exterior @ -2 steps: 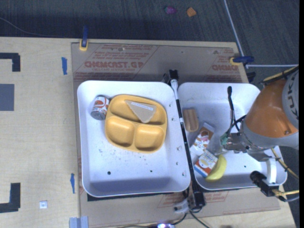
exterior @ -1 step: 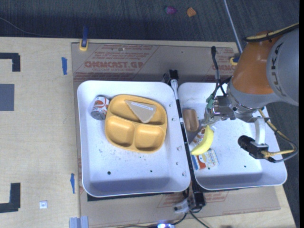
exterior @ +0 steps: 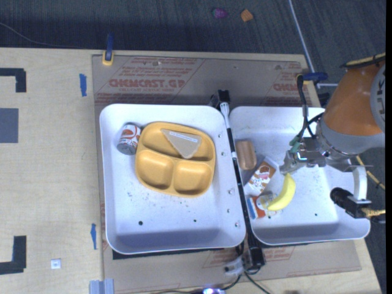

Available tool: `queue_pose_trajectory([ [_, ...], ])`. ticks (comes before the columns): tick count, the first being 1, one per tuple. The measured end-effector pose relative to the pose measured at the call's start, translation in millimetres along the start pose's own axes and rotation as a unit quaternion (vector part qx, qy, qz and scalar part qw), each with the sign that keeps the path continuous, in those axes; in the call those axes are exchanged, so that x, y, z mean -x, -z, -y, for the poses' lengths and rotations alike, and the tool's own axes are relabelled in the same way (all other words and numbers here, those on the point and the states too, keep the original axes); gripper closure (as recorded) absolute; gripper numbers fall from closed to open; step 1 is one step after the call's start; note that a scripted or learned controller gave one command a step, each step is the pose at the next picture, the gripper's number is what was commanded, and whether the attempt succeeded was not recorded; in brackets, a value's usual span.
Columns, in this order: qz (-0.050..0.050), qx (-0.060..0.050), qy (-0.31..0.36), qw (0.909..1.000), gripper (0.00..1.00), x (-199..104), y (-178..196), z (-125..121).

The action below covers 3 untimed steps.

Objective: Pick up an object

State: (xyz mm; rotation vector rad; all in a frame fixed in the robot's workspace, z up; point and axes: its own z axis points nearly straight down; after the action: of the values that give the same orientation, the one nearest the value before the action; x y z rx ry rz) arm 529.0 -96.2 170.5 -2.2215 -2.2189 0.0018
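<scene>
Presently the gripper (exterior: 294, 159) is seen low in the right bin (exterior: 318, 216), just above the upper tip of the banana (exterior: 283, 194), which lies toward seven o'clock from it beside a crumpled packet (exterior: 260, 182); whether the tool is open or closed cannot be told. The banana would be judged light, soft under its skin, smooth and easily bruised, so it is best taken across its thick middle with gentle pressure. A wooden block (exterior: 245, 154) lies at nine o'clock of the gripper.
</scene>
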Motion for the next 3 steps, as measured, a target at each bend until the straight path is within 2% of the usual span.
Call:
queue_pose_trajectory([
  [1,0.000,0.000,0.000,1.0000,0.00,-0.4,0.2,-0.2],
  [2,0.002,0.009,0.000,1.0000,0.00,-2.5,-53.9,7.6],
  [3,0.002,0.013,0.000,0.9999,0.00,-1.7,-60.2,17.6],
])
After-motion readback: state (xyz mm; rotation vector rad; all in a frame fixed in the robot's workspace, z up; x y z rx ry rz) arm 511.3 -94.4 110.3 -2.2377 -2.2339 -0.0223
